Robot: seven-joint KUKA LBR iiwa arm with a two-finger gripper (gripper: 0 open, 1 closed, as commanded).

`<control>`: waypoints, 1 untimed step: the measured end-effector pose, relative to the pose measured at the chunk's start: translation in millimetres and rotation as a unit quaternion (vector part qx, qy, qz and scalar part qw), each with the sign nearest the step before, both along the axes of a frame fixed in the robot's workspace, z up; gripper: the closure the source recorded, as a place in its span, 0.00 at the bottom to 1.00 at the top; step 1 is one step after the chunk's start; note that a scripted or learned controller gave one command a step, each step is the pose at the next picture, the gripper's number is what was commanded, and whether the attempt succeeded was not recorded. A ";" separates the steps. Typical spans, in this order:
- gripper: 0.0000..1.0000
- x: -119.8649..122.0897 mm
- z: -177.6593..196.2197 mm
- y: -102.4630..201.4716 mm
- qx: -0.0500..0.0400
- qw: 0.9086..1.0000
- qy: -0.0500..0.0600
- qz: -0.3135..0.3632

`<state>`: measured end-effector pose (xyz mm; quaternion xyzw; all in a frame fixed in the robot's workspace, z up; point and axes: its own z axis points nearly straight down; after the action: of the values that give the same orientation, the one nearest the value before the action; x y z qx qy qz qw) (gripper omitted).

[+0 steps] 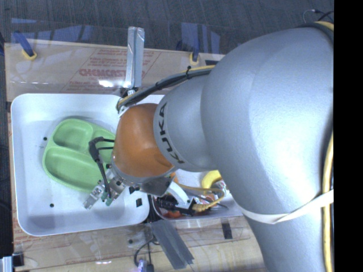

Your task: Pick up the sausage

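Two white bins sit side by side: the left bin [22, 208] lies open to view, while the right bin [231, 208] is mostly covered by the one grey arm [261, 129] and its orange band [136, 143]. In the left bin lies one green dish [71, 154] with two hollows showing, its right side hidden under the wrist. At the right bin's near edge, below the arm, there is one yellow piece [211, 178] and a small tangle of things. Among them is one reddish piece [182, 211] – whether that is the sausage cannot be told, as it is small and half hidden.

The gripper [95, 197] points down and to the left, low over the left bin's floor, just beside the dish's near right edge. How far it is open cannot be told at this size, and nothing can be made out in its grasp. Whether it touches the dish is unclear.

The letters "KUKA" [162, 136] run along the arm just above the orange band. Behind the bins lies a brown cardboard sheet [74, 67] with red print – too blurred to read.
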<state>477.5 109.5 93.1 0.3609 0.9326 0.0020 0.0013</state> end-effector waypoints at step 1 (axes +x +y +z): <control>0.00 0.0 0.0 0.0 0.000 1.000 0.000 0.000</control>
<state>477.5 109.5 93.1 0.3609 0.9326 0.0020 0.0013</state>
